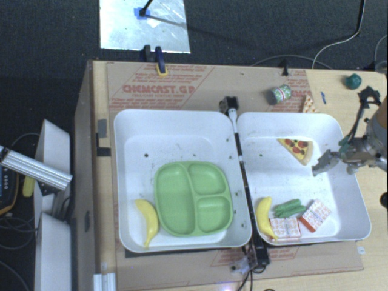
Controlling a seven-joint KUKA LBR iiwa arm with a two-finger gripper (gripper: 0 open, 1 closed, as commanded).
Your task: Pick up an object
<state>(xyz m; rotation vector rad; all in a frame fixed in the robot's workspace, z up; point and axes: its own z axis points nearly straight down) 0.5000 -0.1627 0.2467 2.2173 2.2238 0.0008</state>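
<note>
Bananas are lying in both bins: going from the left, one (147, 221) is resting left of the green divided plate (194, 197), and a second (264, 217) is sitting right of that plate, across the divider, in the right bin (357, 223). Beside it are lying a green pod-like piece (288, 208) and two small printed packets (285, 227) (315, 215), their labels too small to read. Farther right of the plate, a pizza slice (296, 150) is waiting near the gripper (323, 162), which is hovering over the right bin, apparently approaching with nothing visibly between its tips; whether it is spread or clenched I cannot tell. Next it is needing to descend squarely onto one item. Much of the arm is being cut off at the frame edge.
</note>
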